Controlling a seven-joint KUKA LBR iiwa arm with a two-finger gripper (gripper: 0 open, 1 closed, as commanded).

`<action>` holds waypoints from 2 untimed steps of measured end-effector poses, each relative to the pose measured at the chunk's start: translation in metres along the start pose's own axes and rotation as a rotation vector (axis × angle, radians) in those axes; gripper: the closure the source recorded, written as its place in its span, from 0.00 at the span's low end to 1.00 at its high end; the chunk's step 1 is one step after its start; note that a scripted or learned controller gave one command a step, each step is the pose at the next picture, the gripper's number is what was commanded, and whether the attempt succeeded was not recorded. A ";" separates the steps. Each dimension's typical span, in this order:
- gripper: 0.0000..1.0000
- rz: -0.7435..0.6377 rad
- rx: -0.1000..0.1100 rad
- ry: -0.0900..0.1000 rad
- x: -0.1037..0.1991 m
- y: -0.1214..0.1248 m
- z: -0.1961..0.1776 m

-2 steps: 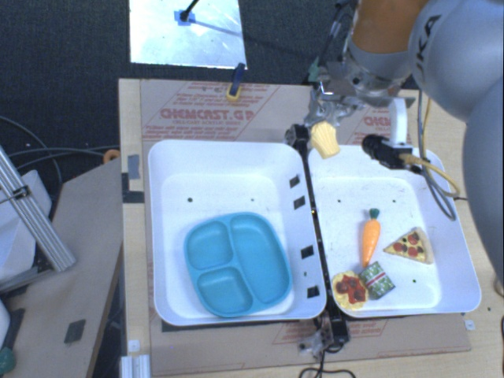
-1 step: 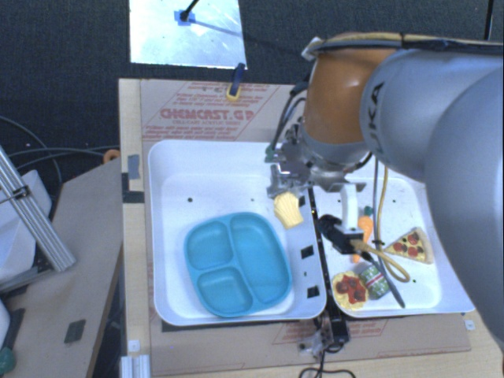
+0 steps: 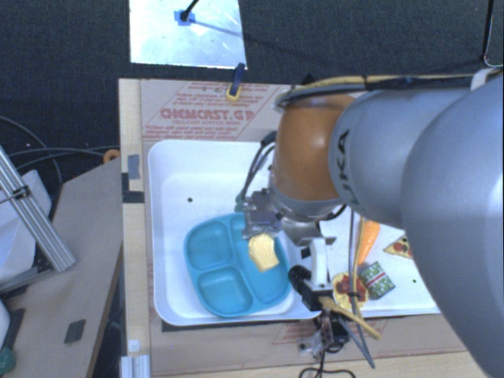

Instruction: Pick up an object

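The arm point(image 3: 394, 164) enters from the right and covers most of the right bin point(image 3: 421, 302) and part of the left bin point(image 3: 169, 211). Its orange band point(image 3: 307, 156) sits above the wrist, over the left bin's right half.

The gripper point(image 3: 262, 231) points down over the blue tray's point(image 3: 213, 254) right edge. Its open or closed state cannot be determined, because the wrist hides it.

The tray has 3 compartments and lies in the lower part of the left bin. A yellow object point(image 3: 264, 252) sits directly below the gripper, over the tray's right compartment. Whether it is grasped or resting on the tray cannot be determined.

In the right bin, an orange carrot-shaped item point(image 3: 367, 242) lies upright beside the arm. A green packet point(image 3: 375, 279) lies just below it. A pizza-slice item point(image 3: 399, 248) lies to the right of the carrot-shaped item. Yellow tongs point(image 3: 354, 317) lie across the bin's front rim.
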State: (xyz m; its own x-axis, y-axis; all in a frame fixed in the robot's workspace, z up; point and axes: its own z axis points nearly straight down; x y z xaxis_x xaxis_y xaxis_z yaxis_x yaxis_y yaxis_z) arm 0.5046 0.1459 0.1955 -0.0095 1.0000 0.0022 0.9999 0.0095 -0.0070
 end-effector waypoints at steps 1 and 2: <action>1.00 0.000 -0.027 0.007 0.049 0.022 -0.196; 1.00 0.011 0.004 -0.007 0.031 0.061 0.023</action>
State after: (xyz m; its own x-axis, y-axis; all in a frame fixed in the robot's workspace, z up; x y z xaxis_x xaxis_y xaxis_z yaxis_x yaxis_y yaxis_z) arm 0.5655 0.1779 0.1717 0.0019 1.0000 -0.0047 0.9999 -0.0020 -0.0111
